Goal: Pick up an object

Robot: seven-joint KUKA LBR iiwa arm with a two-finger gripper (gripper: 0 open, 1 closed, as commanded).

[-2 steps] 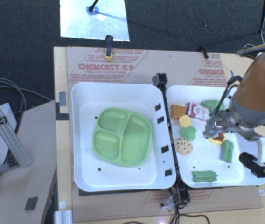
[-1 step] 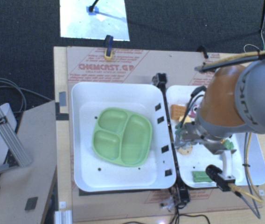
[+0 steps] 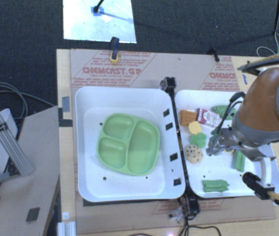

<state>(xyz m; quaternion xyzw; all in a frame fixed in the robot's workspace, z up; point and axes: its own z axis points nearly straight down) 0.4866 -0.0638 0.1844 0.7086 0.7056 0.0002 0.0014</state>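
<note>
Pincer (image 3: 213, 149): low in right shallow white bin (image 3: 272, 183), grip state cannot be told. Just beside it: round speckled cookie (image 3: 194, 154), green round piece (image 3: 198, 140). Left shallow white bin (image 3: 88, 191): green divided plastic plate (image 3: 128, 144), centre.

One camera is sitting fixed above the bench (image 3: 144, 75), looking down at a slant from the near side. It is taking in both white bins, the left bin (image 3: 85, 181) and the right bin (image 3: 181, 98), plus dark carpet beyond. It is standing well back. The arm (image 3: 265, 104) is entering from the right edge.
</note>
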